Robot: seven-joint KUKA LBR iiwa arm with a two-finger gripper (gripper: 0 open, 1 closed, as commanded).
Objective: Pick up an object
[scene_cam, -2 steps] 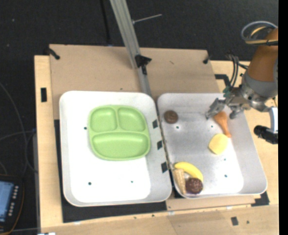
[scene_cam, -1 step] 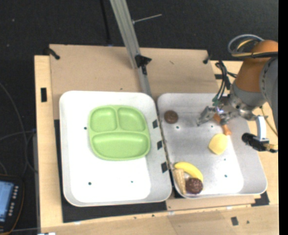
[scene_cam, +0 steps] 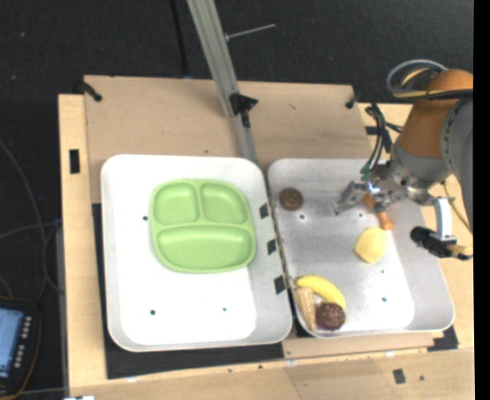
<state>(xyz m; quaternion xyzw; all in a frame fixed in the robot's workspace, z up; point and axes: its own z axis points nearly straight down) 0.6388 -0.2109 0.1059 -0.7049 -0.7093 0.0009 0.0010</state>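
Bins sat side by side on the wooden table [scene_cam: 78,223]: the shallow white left bin [scene_cam: 128,307] carried a green three-compartment plastic plate [scene_cam: 202,226] in its upper half, with bare floor below and to the plate's left. The shallow white right bin [scene_cam: 432,307] held a small round brown ball [scene_cam: 291,198] near its left wall, a pale yellow lemon-shaped fruit [scene_cam: 372,245] toward the middle, and a yellow banana [scene_cam: 322,289] touching a dark reddish-brown round fruit [scene_cam: 330,316] by the front rim. Open floor lay between the ball and the lemon. The grey arm's gripper [scene_cam: 363,197] hung over the bin's upper middle, just above the lemon; whether its fingers were spread or closed could not be told, and nothing was seen between them.
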